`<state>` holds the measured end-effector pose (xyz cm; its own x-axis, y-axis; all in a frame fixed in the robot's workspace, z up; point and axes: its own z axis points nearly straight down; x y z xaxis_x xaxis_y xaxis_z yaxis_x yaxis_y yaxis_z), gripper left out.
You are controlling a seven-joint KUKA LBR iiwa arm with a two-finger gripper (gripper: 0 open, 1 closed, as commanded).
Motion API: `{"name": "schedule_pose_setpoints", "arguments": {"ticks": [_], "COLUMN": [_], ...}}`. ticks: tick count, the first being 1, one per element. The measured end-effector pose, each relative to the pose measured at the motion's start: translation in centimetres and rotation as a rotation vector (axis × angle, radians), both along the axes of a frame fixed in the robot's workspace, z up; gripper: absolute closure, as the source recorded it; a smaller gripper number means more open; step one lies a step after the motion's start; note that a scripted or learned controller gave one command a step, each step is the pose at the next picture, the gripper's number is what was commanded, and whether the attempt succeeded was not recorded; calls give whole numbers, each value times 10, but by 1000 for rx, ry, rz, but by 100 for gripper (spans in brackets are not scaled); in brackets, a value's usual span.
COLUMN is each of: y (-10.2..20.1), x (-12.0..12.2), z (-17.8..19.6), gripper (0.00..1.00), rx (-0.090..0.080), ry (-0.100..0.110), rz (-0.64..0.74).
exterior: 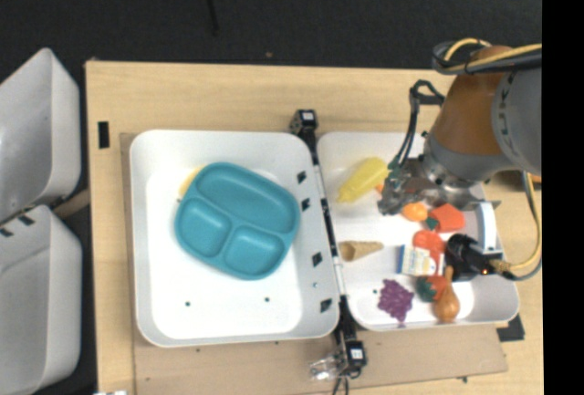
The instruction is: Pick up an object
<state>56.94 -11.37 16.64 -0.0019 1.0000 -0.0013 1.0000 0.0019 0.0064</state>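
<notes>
Wooden table [109,229] carries two white bins. Left bin [155,293] holds a blue tray [239,220]. Right bin [365,306], toward the table's right edge, holds small toys [429,247], partly hidden beneath the end effector [401,194]; whether it grips anything, I cannot tell.

Arm casing [520,115]: grey, rounded, seen furthest back from the fingers.
Band [470,115]: orange, curved, set between the grey casing and the wrist.
Wrist housing [456,167]: grey, rounded, directly behind the gripper.
Gripper [394,194]: dark metal, compact, blurred in detail.
Cables [461,51]: yellow and black, looped above the orange band.
Thin black cable [412,115]: run alongside the band down toward the fingers.
</notes>
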Motion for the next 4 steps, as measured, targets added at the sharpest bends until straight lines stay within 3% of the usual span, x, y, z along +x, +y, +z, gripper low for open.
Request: {"name": "schedule_pose_setpoints", "arguments": {"ticks": [2, 3, 4], "y": [-1, 57, 72], "x": [11, 12, 3], "z": [76, 70, 83], "gripper": [100, 100, 100], "rx": [0, 2, 2], "ry": [2, 5, 4], "rz": [1, 5, 2]}}
